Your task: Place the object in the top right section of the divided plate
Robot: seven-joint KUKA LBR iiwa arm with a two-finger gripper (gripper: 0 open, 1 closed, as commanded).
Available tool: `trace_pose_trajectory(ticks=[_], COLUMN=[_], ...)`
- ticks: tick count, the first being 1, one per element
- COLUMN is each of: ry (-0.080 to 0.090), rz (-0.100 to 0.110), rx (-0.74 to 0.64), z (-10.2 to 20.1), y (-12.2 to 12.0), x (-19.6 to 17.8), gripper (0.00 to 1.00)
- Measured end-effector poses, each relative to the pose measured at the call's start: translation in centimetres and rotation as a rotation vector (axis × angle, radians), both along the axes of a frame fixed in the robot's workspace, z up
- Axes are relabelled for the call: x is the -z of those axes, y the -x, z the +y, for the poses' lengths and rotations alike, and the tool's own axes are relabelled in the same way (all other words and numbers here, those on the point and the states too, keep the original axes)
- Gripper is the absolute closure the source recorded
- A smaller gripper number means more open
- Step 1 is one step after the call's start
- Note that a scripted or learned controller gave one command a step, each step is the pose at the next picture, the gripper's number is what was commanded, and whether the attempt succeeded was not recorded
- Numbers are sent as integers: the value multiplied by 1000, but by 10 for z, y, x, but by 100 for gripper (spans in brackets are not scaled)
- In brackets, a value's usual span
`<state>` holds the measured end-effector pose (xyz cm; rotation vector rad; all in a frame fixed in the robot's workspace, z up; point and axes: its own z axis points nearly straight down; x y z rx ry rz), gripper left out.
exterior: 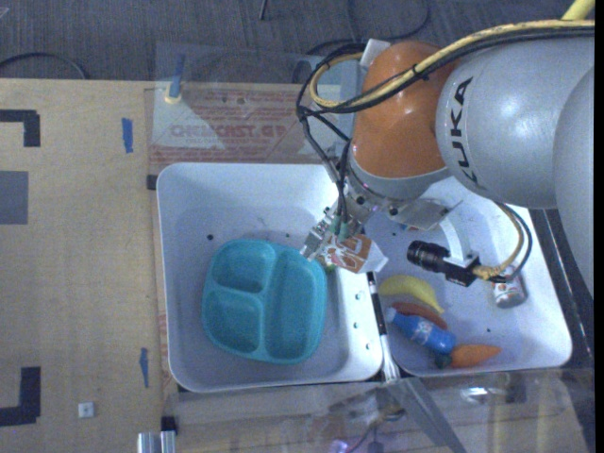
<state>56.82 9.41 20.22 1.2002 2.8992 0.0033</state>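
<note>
My gripper (332,237) grips a small orange-and-white object (347,252) between its fingers, held just off the plate's (264,300) right rim so it can travel over. The target section lies close to the left; the bin wall (363,310) crowds the right.

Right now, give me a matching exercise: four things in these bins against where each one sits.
Things:
1. teal divided plastic plate
2. yellow banana
3. blue bottle
4. small orange-and-white object

Places:
A. right bin, just below the red piece
B. left bin floor
C. at the gripper, by the plate's right edge
D. right bin, above the red piece

Pairs: 1-B, 2-D, 3-A, 4-C
</note>
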Motion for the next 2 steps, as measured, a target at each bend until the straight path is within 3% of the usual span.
trace_pose_trajectory(ticks=[1, 2], ry=[0, 0], rz=[4, 1], rx=[-32, -162], z=[-35, 16], y=[45, 54], x=[18, 11], gripper=[100, 100])
